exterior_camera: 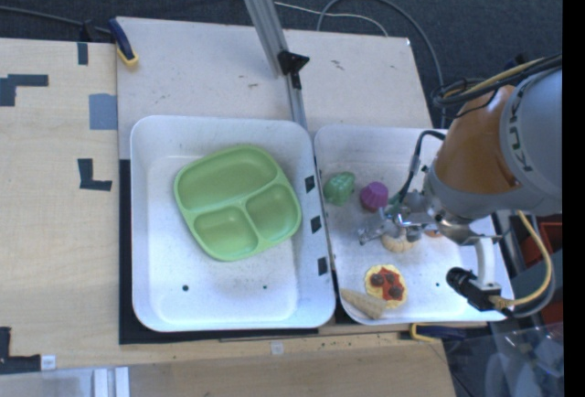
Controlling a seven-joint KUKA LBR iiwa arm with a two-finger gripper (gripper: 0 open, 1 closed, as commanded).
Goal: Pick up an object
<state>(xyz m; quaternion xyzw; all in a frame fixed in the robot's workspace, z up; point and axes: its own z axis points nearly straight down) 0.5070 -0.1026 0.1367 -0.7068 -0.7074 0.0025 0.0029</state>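
Arm: the grey KUKA arm with the orange band (pixel 475 153) reaches in from the right and hangs low over the right shallow white bin (pixel 420 137).

Gripper: the two-finger metal gripper (pixel 384 229) sits near the middle of that bin, its tip pointing left toward the divider between the bins.

Fingers: too small and cluttered to read; it cannot be told whether they are spread or closed, and nothing is visibly caught between them.

Nearest object: a small pale tan rounded piece (pixel 397 243) lies just below and slightly right of the gripper tip, touching it or nearly so. It looks like the likeliest target, and it is compact, with no clear long axis.

Other candidates: a small purple rounded toy (pixel 373 196) lies just above the tip; a green rounded toy (pixel 340 187) lies up and to the left, near the divider; a round toy pizza with red topping (pixel 386 284) lies further down toward the front wall; a tan wedge (pixel 364 302) lies in the front left corner.

Left bin: the left shallow white bin (pixel 146 230) holds a green three-compartment plastic plate (pixel 238 201), well apart from the gripper.

Key relation: the tan piece lies toward the front edge from the tip, so a grasp probably needs a small shift that way before closing.

Progress: judged as positioning for a grasp; nothing is lifted.
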